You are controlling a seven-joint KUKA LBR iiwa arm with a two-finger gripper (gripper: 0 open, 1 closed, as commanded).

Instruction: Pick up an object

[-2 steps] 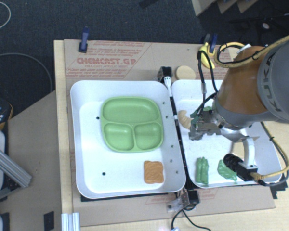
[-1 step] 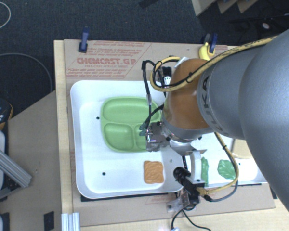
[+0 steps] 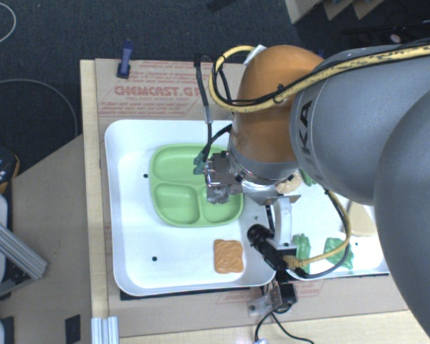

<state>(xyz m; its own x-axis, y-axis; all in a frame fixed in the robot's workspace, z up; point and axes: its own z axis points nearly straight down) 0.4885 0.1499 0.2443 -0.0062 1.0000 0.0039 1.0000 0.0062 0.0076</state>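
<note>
The arm hangs low over the left bin (image 3: 129,213), its wrist covering the right side of the green divided plate (image 3: 178,188), probably lining up a grab there; the gripper (image 3: 216,185) is hidden under the wrist, so I cannot tell its state. The plate lies flat with its long axis running top to bottom, 1 orange waffle-like piece (image 3: 228,256) just below it.

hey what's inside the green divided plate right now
The visible compartments of the green divided plate look bare. It sits in the left white bin. Its right edge is covered by the arm's wrist, so anything lying there cannot be seen.
</note>
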